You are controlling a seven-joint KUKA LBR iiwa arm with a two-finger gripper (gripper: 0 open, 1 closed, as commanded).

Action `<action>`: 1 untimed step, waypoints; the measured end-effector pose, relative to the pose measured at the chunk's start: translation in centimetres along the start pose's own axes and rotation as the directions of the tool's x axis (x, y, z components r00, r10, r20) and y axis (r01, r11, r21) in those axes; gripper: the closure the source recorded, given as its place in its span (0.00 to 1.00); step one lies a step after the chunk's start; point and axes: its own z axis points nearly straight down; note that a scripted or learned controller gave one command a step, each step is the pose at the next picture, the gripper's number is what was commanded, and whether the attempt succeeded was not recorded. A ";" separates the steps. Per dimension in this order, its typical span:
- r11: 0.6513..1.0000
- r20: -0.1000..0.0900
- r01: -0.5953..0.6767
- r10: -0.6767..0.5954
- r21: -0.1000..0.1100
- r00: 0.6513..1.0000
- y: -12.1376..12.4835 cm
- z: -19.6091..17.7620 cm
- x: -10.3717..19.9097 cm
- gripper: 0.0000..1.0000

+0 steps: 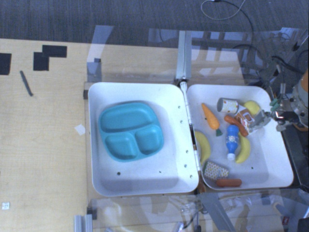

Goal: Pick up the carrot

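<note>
Carrot (210, 117) lies in the right bin (270, 178), looks light, hard and smooth. Grab its fat orange middle. Gripper (270, 114) waits nearby; cannot tell its grip.

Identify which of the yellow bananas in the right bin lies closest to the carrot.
The banana against the right bin's left wall, just below the carrot. The other two lie farther right, near the blue bottle.

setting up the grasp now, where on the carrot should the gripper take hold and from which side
Grip the carrot across its thick orange middle, coming straight down from above. It lies flat in the right bin, running diagonally with its green end toward the bottle, apart from its neighbours. Probably set the gripper crosswise to that long axis.
</note>
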 end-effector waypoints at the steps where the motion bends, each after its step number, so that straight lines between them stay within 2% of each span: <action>1: 0.987 -0.001 0.162 -0.162 -0.001 0.987 5.7 6.5 3.4 0.00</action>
